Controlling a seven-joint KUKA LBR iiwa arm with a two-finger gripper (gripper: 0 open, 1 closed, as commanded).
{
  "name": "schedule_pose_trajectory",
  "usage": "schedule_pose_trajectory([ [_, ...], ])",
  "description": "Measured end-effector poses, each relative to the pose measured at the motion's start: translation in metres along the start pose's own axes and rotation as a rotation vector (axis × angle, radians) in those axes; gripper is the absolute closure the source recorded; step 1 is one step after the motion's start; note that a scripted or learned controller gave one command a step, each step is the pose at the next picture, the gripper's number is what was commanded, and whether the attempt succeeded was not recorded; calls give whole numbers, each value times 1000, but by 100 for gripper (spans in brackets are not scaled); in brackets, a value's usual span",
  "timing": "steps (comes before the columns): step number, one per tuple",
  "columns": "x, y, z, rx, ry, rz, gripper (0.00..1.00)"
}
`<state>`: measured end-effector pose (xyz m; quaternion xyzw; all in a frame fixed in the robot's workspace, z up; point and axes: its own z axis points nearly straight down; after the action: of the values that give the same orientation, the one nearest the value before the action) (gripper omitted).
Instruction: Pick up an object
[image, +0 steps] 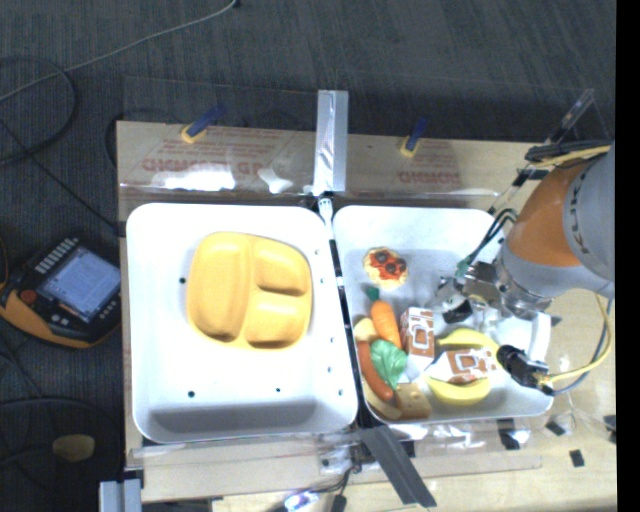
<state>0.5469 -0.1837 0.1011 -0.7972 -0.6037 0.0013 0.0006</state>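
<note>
camera view: two white bins. left bin (150, 400) holds one yellow divided tray (248, 290). right bin (430, 225) holds one pizza toy (386, 266), one carrot (385, 320), one green leafy toy (388, 360), one small carton (420, 332), one banana (460, 390). gripper (462, 305) hangs low just above the banana and carton; jaw state: cannot tell.

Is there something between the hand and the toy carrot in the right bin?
Yes. A small printed carton stands between the hand and the carrot, close beside the carrot.
</note>
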Motion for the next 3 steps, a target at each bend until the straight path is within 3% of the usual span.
schedule_pose_trajectory([
  [1, 12, 86, 12, -12, 2, -108, 0],
  [2, 29, 38, 11, -13, -3, -206, 0],
  [3, 77, -9, 10, -18, -3, -293, 0],
])
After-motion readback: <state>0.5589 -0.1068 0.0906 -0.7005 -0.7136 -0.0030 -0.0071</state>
